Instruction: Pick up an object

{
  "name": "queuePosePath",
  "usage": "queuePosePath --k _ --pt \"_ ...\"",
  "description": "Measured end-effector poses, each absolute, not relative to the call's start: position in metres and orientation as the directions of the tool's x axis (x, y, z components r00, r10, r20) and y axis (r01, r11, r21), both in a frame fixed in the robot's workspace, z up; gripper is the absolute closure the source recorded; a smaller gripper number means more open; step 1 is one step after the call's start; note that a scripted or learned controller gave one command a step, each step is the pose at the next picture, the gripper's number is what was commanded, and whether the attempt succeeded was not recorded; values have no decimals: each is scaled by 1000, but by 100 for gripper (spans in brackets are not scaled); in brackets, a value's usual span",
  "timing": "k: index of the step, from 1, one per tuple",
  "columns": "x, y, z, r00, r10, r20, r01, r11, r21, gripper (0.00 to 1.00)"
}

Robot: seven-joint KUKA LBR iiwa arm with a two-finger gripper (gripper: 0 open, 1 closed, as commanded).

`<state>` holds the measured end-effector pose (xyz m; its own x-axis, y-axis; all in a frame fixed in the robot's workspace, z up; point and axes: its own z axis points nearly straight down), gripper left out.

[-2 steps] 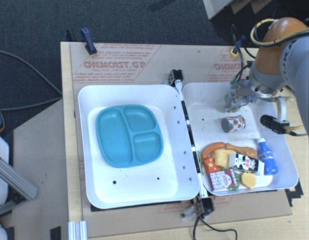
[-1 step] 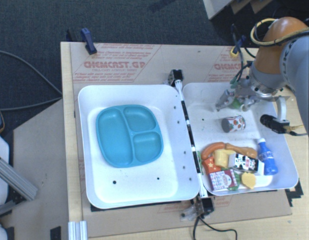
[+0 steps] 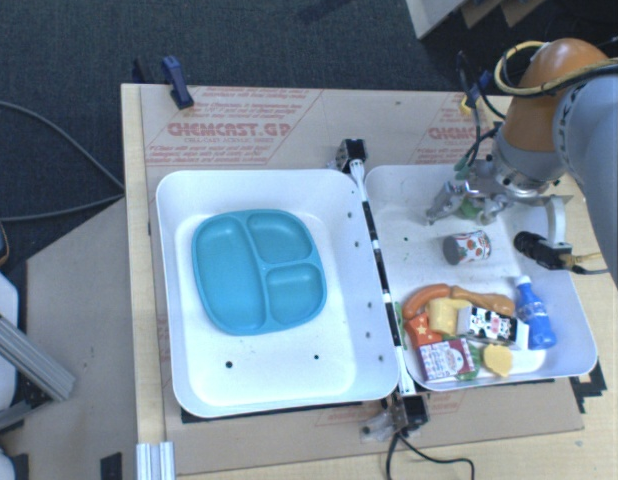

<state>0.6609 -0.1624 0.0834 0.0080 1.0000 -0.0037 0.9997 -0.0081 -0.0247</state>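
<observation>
I see gripper (image 3: pixel 459 203) low in right bin (image 3: pixel 409 193), can't tell its state — small can (image 3: pixel 467 247) just below, blue tray (image 3: pixel 257 268) in left bin (image 3: pixel 189 368)

Right bin's (image 3: pixel 389 193) upper left floor lies open; toys (image 3: pixel 469 330) crowd its lower end.

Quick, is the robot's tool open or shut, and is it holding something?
Tool: can't tell if open or shut; it hangs over the right bin, above the small can.
</observation>
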Motion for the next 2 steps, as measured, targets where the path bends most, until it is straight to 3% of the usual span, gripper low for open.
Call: queuePosePath --k 1,2 --pt "659 -164 92 9 1000 -6 1000 -9 -30 100" --pt "660 -164 93 8 1000 -6 1000 -9 -27 0"
